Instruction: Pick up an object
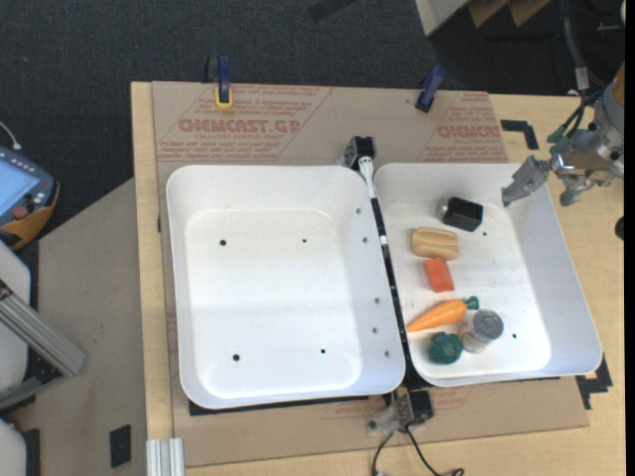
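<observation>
The right bin (562,276) holds several small objects. A black block (462,212) lies at the back, with a tan bread roll (436,243) and an orange-red block (440,275) in front of it. Nearer the front lie a carrot (438,315), a green lump (445,347) and a grey can (483,328). My gripper (542,192) hangs over the bin's far right corner, to the right of the black block. It is open with nothing between its fingers.
The left bin (268,286) sits beside the right one, with a black divider strip (385,256) between them. Blue clamps (222,77) (431,87) hold the cardboard base at the back edge. A cable connector (412,407) lies at the front.
</observation>
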Available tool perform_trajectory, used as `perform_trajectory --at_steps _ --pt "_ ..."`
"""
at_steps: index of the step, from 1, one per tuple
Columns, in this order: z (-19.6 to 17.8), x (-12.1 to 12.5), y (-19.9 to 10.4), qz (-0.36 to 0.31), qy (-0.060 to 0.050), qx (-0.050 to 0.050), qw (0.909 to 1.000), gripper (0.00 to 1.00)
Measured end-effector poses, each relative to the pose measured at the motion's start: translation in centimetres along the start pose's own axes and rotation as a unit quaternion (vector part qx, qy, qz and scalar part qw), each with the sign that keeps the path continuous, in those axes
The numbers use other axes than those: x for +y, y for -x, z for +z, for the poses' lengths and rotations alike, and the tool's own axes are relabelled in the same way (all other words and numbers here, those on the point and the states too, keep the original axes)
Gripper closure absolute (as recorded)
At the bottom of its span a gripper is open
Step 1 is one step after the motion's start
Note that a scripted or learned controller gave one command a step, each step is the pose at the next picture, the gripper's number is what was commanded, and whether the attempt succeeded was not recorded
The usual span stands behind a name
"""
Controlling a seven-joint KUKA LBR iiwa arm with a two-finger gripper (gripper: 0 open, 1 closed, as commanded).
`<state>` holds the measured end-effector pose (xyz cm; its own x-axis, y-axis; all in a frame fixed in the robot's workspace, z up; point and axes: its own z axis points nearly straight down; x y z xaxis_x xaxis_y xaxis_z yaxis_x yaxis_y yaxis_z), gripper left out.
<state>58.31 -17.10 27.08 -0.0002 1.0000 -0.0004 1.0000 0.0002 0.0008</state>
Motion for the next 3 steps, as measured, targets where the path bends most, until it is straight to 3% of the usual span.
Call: perform_trajectory --at_steps 1,2,3 --pt "6.1 -8.5 0.0 0.002 -0.006 0.002 1.0000 0.00" --pt "-4.3 -6.0 5.7 0.002 0.006 -0.004 1.0000 0.00" --pt "-9.9 -3.1 2.1 -0.003 0.004 -0.002 1.0000 0.00"
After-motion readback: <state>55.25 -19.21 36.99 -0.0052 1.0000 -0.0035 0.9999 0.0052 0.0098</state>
